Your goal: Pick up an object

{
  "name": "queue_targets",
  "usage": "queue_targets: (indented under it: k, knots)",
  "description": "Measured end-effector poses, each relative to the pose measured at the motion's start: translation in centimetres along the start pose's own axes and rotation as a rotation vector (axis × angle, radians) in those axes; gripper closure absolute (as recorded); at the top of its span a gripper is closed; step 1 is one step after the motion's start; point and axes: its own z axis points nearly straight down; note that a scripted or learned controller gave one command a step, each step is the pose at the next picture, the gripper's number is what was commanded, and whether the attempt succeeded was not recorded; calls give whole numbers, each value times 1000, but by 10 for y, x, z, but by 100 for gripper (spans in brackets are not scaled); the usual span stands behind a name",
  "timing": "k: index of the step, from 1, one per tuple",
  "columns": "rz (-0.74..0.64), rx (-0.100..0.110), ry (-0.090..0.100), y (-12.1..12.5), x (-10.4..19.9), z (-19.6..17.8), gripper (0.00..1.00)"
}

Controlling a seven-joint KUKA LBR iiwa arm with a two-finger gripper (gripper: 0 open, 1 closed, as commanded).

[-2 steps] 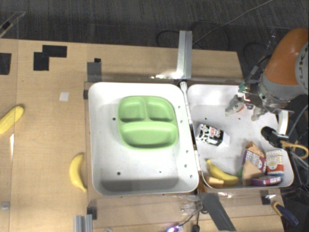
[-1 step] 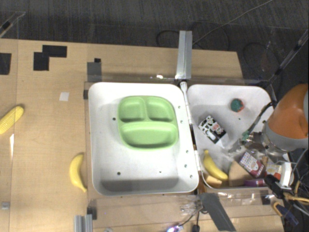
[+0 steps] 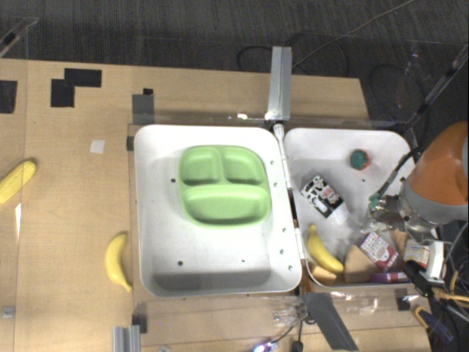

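The right bin (image 3: 337, 139) holds a black-and-white patterned box (image 3: 322, 194), a small teal ball (image 3: 359, 160), a yellow banana (image 3: 321, 251), a tan block (image 3: 357, 264), a pink-and-white packet (image 3: 379, 248) and a purple marker (image 3: 388, 276). The arm comes in from the right, its orange band (image 3: 445, 169) over the bin's right wall. My gripper (image 3: 381, 210) hangs low at the right side of this bin, just above the pink-and-white packet and right of the patterned box. I see nothing clearly held.
The left bin (image 3: 157, 218) carries a green divided plate (image 3: 223, 184). Outside the bins, a second banana (image 3: 117, 261) lies on the bench left of it, and a corn cob (image 3: 16, 182) sits at the far left. Cables trail at the lower right.
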Motion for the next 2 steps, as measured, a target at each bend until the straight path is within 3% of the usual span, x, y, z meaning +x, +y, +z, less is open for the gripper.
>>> queue_targets:
  k: [1, 2]
  knots:
    - [1, 3, 0, -1, 0, 1, 0]
    - [-32, 3, 1, 59, 74, 15, 0]
